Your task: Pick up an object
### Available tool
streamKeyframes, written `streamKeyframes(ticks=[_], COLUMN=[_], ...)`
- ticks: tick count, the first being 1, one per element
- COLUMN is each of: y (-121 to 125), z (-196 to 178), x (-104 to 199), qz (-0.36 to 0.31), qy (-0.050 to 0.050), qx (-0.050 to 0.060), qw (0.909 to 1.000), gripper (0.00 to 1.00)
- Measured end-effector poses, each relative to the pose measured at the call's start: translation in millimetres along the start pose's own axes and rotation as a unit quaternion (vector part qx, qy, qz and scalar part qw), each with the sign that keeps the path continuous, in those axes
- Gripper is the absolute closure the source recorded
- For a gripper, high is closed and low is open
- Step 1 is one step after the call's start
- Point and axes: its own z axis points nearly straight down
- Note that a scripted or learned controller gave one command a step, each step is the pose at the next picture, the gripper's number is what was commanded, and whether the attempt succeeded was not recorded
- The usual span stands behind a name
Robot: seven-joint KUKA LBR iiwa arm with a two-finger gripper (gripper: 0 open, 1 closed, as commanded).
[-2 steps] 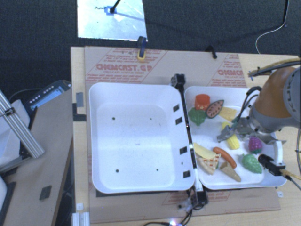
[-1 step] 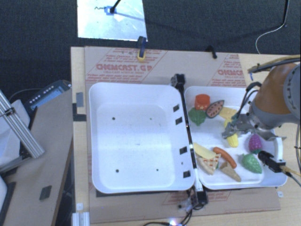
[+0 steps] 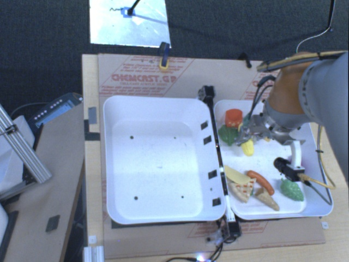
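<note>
Bins sit side by side on a brown board (image 3: 180,78) printed in red with "CHEMCAST GP". The left bin (image 3: 117,146) is shallow, white, smooth plastic with rounded corners and small dark dots on its floor. The right bin (image 3: 316,198) holds toy food: a red-orange cup (image 3: 234,117), a dark green leafy piece (image 3: 227,135), a small yellow piece (image 3: 248,148), a pizza-like wedge (image 3: 241,188), a yellow cheese slice (image 3: 235,174), a red sausage (image 3: 260,182), a tan cone (image 3: 268,200) and a bumpy green lump (image 3: 292,190). The gripper (image 3: 250,134) is low in this bin beside the green and yellow pieces; whether it is open or closed cannot be told.
</note>
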Motion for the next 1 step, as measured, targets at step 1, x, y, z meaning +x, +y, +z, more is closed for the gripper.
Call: streamKeyframes(ticks=[1], y=[46.3], z=[-81.5], x=[68.5], qz=[-0.002], qy=[0.001], qx=[-0.004], qw=[1.0], gripper=[1.0])
